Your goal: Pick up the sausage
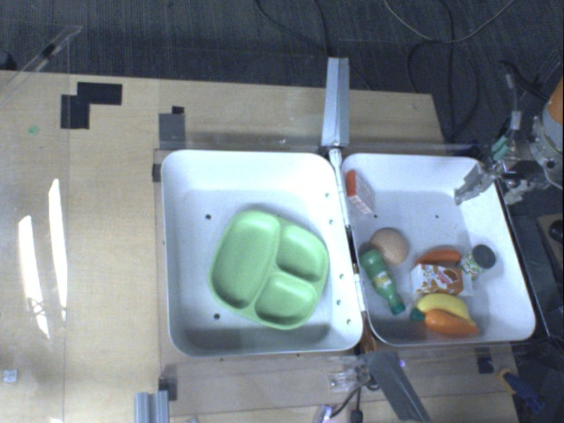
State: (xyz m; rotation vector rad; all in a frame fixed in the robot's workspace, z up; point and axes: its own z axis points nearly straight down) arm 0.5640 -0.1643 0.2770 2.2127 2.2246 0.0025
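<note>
The gripper [471, 188] hovers over the right bin's [423, 170] far right corner, whether its fingers are wide or narrow I cannot tell; the sausage [440, 256] lies nearer the camera and slightly left, long axis running left-right, touching the carton [437, 278].

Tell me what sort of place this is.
Most likely a robotics lab bench set up for pick-and-place trials: two shallow white bins side by side on a wooden bench, toy food such as the sausage and banana, and loose cables on the floor behind.
</note>
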